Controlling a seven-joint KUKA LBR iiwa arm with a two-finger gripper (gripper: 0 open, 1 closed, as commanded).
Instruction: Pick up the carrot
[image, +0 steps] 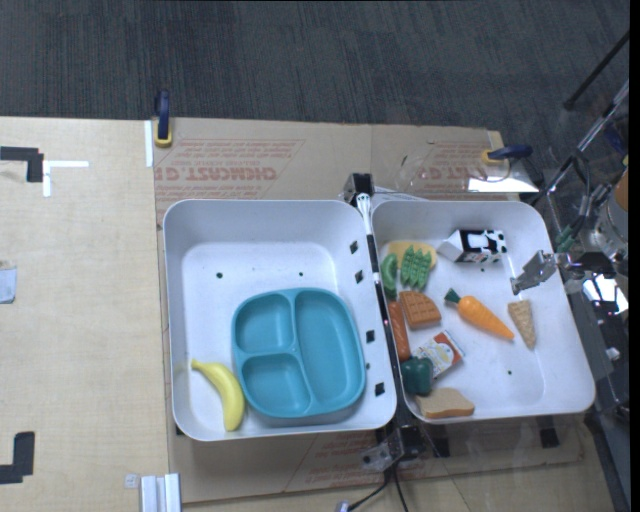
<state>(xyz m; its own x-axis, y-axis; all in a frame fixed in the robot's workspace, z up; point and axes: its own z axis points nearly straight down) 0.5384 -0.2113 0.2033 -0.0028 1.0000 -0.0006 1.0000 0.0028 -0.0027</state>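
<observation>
Rightward bin: carrot (482, 315) lies diagonal.

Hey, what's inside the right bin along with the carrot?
The right bin holds the carrot, a cone wedge, a black-and-white carton, a waffle, a bread slice and other toy foods. Anything beneath that pile is hidden.

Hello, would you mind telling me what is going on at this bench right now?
A robot arm is set to pick up the carrot, which lies untouched in the right bin among other toy foods, beside a cone-shaped piece. The gripper hangs at that bin's right edge, up and to the right of the carrot, holding nothing that I can see. The left bin holds a teal divided plate and a banana.
</observation>
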